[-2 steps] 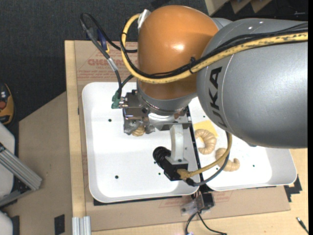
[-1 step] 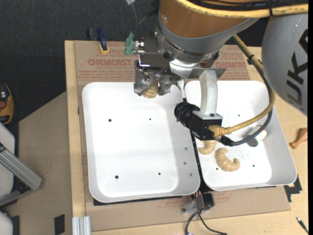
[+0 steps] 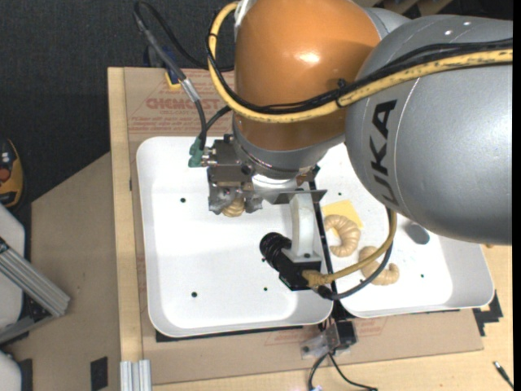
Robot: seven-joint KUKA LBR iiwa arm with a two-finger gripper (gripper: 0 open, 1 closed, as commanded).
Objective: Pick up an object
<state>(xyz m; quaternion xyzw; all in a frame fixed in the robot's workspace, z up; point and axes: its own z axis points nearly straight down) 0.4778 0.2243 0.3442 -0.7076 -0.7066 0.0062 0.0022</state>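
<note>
My gripper (image 3: 234,202) hangs low over the upper middle of the left bin (image 3: 175,243), under the big orange wrist band. A small tan ridged object (image 3: 234,210) pokes out right at the gripper's lower end, partly hidden by it. I cannot tell whether it is gripped or just lies on the bin floor there. In the right bin (image 3: 440,287) lie a yellow flat block (image 3: 343,213), a tan curled ridged piece (image 3: 343,239) and another tan piece (image 3: 389,275). The arm hides most of the right bin.
A black fitting on a yellow cable (image 3: 282,259) hangs from the arm over the divide between the bins. The bins rest on a cardboard sheet (image 3: 130,112). The left bin's lower and left floor is bare white.
</note>
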